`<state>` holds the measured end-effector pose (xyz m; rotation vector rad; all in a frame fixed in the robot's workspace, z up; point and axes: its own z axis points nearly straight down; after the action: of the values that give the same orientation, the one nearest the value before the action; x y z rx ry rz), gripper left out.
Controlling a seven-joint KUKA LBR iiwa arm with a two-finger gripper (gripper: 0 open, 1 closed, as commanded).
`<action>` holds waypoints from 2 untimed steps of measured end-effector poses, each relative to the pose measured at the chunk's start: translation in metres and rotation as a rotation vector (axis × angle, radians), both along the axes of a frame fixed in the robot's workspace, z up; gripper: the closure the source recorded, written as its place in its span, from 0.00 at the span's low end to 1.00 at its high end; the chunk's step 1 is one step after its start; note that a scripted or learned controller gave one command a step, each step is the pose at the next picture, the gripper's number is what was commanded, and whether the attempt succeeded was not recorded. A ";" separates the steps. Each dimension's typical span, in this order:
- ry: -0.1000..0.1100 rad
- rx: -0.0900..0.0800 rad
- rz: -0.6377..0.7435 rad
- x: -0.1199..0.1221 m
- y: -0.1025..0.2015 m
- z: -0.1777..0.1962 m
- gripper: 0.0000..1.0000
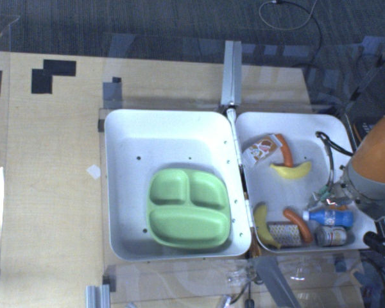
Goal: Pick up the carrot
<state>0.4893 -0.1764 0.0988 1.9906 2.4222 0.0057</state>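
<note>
The carrot (pixel 283 149) is lying in the right bin (pixel 333 128), at its far left part, touching a small white packet (pixel 262 150) and just above a yellow banana (pixel 292 169). The arm (pixel 375 159) is reaching over that bin's right edge; I cannot tell how its gripper stands. A green tray (pixel 188 207) is sitting in the left bin (pixel 125 172). Both bins are resting on a wooden bench (pixel 45 185) with dark carpet (pixel 147 8) beyond.

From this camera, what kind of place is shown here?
Probably a robot grasping test bench in a lab: two white bins sit side by side, toy food such as a carrot fills one, and a cable lies on carpet.
</note>
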 end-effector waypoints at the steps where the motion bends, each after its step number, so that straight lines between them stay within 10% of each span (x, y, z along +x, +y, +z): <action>1: 0.000 -0.002 0.043 0.027 -0.030 0.101 1.00; 2: -0.002 -0.003 0.239 0.014 -0.019 -0.007 1.00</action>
<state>0.5038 -0.1954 0.0917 1.6863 2.6391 0.0049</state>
